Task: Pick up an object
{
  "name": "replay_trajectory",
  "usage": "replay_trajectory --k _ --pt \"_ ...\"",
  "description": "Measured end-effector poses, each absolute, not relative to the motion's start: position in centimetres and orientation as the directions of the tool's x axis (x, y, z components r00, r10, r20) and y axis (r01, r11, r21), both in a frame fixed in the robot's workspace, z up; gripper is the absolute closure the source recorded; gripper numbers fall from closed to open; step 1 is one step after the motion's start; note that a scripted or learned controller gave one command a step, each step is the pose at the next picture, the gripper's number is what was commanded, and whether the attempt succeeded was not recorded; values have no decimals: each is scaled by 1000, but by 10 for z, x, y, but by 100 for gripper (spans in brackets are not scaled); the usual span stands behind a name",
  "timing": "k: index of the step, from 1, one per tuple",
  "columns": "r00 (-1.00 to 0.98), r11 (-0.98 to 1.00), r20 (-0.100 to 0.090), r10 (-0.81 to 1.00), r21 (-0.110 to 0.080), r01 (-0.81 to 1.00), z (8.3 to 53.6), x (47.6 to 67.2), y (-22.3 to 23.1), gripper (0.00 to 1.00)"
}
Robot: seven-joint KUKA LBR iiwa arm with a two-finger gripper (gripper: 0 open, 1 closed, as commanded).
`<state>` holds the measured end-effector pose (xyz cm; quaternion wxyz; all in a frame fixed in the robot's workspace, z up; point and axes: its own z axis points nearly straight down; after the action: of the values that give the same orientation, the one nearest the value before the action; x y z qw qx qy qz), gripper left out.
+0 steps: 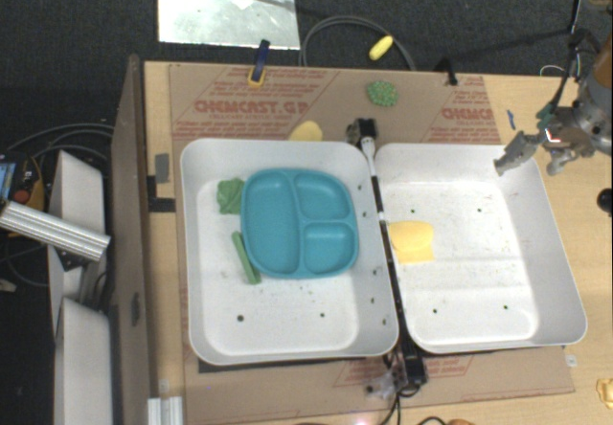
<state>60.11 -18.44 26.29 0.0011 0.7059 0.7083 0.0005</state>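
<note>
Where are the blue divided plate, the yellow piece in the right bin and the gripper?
blue divided plate (297,223): camera view, centre ridge.
yellow piece (412,241): camera view, its middle.
gripper (527,153): camera view, between its fingertips.

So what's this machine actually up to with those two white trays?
A robot arm is meant to pick something up. Its gripper hangs at the far right corner of the right bin, not touching any object. A yellow piece lies in that bin near the divider. The left bin has a blue sectioned plate, a green stick and a green leafy bit.
</note>
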Motion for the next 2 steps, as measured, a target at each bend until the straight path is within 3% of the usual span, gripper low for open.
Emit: replay_trajectory --k 1,2 --pt "-12 12 6 1000 -10 1000 148 569 -87 0" --pt "1 -1 1 1000 -2 1000 82 555 -107 0"
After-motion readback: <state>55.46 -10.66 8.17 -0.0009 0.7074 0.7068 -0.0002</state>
